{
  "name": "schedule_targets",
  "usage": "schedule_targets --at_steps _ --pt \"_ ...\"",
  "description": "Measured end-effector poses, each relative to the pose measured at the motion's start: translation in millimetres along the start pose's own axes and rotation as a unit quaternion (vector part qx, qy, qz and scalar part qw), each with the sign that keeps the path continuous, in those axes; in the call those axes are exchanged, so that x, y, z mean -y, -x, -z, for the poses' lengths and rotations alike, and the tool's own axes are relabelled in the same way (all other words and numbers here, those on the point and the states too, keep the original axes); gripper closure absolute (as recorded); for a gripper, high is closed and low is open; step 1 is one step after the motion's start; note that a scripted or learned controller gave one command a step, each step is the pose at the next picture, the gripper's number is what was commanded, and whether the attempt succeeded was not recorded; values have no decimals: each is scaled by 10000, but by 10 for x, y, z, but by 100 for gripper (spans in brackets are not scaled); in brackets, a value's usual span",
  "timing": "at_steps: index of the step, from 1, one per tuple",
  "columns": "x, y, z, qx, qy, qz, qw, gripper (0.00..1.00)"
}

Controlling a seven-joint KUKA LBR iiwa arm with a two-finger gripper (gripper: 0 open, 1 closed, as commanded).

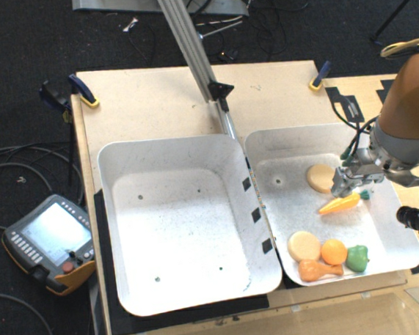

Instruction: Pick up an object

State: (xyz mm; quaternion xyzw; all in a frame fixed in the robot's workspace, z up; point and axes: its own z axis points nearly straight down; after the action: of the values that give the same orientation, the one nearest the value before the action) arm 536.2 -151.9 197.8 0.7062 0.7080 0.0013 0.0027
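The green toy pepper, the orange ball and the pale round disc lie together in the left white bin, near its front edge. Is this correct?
Not quite: the camera view shows the green toy pepper, orange ball and pale round disc together near the front edge of the right white bin, not the left.

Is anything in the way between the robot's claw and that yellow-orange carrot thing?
Nothing visible is. The end effector sits right above the yellow-orange carrot toy in the right bin, with no object between them. The tan round piece lies just beside them.

A handheld control pendant (49, 245) is seen lying on the dark floor left of the worktop (152, 106). Two yellow-tipped clamps (84, 92) (319, 77) are fixed at its far corners.
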Motion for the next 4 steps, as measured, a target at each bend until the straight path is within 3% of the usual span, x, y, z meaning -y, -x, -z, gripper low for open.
schedule_targets --at_steps 1,2,4 --pt "7 -28 630 1 8 7 10000 100" --pt "-138 -529 694 -15 -16 24 10000 100" --pt "-323 -1484 472 -16 -37 23 10000 100"
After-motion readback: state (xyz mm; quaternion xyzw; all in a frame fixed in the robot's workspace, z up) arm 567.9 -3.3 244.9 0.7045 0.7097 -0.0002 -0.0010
